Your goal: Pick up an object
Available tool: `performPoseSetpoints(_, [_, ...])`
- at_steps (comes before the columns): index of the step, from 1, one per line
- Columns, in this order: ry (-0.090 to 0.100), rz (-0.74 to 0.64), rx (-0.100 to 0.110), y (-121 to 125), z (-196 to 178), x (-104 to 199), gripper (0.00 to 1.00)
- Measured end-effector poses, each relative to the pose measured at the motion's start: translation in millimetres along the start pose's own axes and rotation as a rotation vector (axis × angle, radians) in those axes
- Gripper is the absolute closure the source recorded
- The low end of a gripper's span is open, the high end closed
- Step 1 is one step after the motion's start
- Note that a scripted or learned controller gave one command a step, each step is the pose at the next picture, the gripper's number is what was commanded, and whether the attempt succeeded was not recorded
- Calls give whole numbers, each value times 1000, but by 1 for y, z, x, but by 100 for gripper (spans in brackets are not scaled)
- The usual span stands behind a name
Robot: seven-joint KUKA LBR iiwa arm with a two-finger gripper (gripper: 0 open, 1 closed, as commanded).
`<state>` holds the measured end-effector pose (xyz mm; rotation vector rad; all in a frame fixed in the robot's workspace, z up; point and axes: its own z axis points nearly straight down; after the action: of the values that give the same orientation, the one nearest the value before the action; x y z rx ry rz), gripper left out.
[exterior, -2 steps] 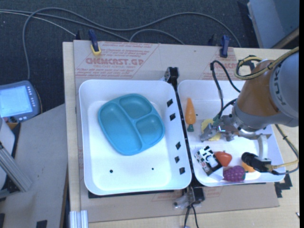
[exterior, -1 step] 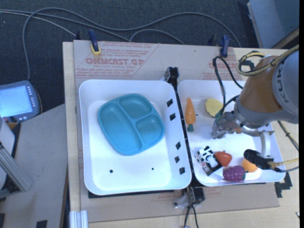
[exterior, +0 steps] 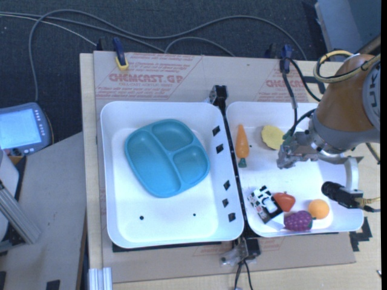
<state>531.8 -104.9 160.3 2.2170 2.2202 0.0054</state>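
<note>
While the tool (exterior: 289, 156) hangs over the right white bin (exterior: 254, 116), whether it is open or closed cannot be told. Just left of it lies an orange plastic carrot (exterior: 242, 141), long axis running near-to-far, green end nearest.

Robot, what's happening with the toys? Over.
Gripper over right white bin, holding nothing seen. Yellow toy and orange carrot nearby. Nothing blocking.

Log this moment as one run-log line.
arm: over right bin | gripper: above bare floor, nothing seen held | nearest: yellow piece, carrot | left bin: blue plate | pick: not yet done
</note>
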Motion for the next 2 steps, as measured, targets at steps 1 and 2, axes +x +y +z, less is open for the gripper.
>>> performPoseSetpoints(1, [0, -1, 0, 1, -45, 6, 100])
performPoseSetpoints(2, [0, 0, 2, 2, -65, 6, 100])
